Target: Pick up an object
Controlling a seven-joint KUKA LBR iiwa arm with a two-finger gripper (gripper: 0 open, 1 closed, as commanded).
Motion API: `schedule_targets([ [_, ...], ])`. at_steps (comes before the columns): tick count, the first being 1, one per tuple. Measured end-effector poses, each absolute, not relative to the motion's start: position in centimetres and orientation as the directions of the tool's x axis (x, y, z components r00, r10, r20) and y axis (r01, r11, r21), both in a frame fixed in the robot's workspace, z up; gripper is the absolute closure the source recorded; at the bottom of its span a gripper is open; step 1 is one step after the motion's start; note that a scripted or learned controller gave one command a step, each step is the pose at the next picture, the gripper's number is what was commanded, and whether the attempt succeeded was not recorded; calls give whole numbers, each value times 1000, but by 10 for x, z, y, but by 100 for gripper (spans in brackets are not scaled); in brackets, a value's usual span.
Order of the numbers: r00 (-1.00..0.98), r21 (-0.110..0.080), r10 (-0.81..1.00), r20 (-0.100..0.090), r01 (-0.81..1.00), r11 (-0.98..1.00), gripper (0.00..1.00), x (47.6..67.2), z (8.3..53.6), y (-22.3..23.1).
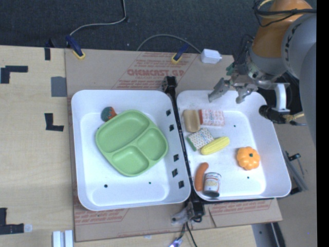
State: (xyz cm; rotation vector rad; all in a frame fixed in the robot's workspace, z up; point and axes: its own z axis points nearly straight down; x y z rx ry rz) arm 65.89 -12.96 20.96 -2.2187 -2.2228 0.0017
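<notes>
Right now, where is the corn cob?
The corn cob lies mid right bin, touching the checkered packet, left of the orange pumpkin.

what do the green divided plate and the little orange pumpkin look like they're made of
Green divided plate: probably moulded plastic, matte, one even colour with soft rounded compartment edges. Orange pumpkin: likely plastic or rubber toy food, smooth with a slight sheen; which one can't be told from here.

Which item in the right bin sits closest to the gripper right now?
The pink-and-white packet, at the bin's far end just below the open gripper; the corn, pumpkin and can lie farther away.
</notes>
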Motion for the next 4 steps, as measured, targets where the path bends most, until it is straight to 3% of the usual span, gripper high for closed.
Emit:
schedule_targets([
  [1, -1, -3, 1000, 0, 1000, 1, 0, 668, 153, -100],
  [2, -1, 8, 1000, -6, 1000, 1, 0, 671, 92, -96],
  [4, -2, 8, 1000, -5, 1000, 2, 0, 671, 91, -97],
])
